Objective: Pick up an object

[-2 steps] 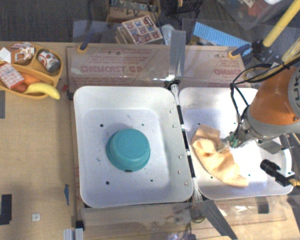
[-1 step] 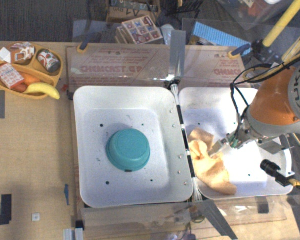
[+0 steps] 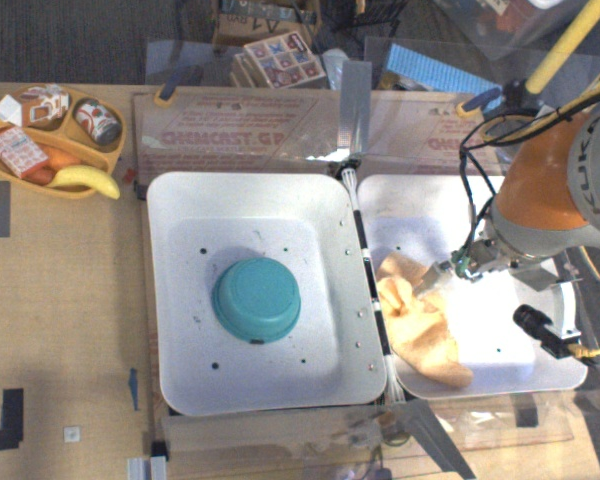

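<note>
The cloth (image 3: 420, 326) lies at the right bin's (image 3: 500, 368) left edge, just beside the gripper (image 3: 442, 273). Whether the gripper is spread or closed, I cannot tell. A teal bowl (image 3: 257, 299) sits mid left bin (image 3: 180, 268).

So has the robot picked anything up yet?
Not yet. The yellow cloth lies crumpled in the right bin, and the teal bowl sits in the left bin. The gripper is low, at the cloth's upper edge. Grabbing and lifting are both left.
</note>
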{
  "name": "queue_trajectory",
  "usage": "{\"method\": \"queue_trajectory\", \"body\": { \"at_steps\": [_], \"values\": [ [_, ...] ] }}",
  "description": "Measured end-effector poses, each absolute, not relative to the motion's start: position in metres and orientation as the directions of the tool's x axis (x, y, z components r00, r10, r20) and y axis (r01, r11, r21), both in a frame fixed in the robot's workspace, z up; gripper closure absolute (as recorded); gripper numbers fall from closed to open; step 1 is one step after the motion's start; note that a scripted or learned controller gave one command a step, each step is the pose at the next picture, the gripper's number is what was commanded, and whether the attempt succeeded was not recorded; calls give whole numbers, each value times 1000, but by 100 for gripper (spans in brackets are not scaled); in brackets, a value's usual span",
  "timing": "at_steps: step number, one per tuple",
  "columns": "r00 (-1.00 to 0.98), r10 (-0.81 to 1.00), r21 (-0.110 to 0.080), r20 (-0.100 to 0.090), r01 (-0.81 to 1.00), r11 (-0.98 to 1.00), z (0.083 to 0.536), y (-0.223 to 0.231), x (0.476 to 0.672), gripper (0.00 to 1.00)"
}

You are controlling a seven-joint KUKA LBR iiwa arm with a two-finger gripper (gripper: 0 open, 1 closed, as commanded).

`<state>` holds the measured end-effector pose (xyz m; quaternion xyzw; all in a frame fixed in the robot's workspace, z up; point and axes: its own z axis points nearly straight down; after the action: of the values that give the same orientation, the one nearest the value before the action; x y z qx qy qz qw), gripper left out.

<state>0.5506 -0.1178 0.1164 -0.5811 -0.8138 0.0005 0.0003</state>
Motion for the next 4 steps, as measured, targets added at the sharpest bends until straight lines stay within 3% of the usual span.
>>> {"method": "queue_trajectory", "body": {
  "at_steps": [1,2,3,4],
  "values": [
    [-303,953,9,-3,953,303,91,-125,567,0],
    [-380,925,15,-11,925,380,92,-107,561,0],
    [-476,879,17,-12,879,476,92,-102,530,0],
    [-408,913,19,-11,913,408,92,-103,505,0]
  ]
}}
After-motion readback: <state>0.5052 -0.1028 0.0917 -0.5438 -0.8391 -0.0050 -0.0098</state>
